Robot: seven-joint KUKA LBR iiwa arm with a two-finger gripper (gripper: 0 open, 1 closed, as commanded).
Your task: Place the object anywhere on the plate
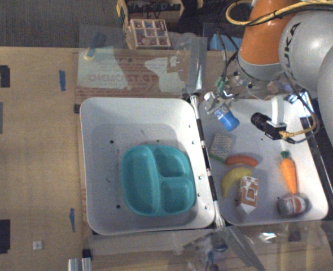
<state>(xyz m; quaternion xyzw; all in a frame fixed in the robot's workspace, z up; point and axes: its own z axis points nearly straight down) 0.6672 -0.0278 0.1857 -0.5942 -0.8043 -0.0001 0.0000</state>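
- A small blue cup-like object (227,119) is sitting tilted at about 11 o'clock in the right bin (319,205), close to the bin's left wall.
- The gripper (218,99) is hanging just above and touching or nearly touching the blue object's upper end; whether the object is between its fingers, I cannot tell.
- The teal plate (158,180), with 3 compartments, is lying at about 5 o'clock in the left bin (99,123), well apart from the blue object.
- Spreading outward in the right bin: a grey speckled block (222,144) near centre, an orange-red sausage shape (241,161) and a banana (236,177) just below it, a small carton (248,192) at 6 o'clock, a carrot (289,173) at 4 o'clock, a can (292,204) at 5 o'clock.
- The grey arm with its orange band (265,30) is reaching in at 1 o'clock.
- The wooden bench (31,151) is carrying blue tape marks, and a cardboard box (149,4) is standing on the floor at 12 o'clock.
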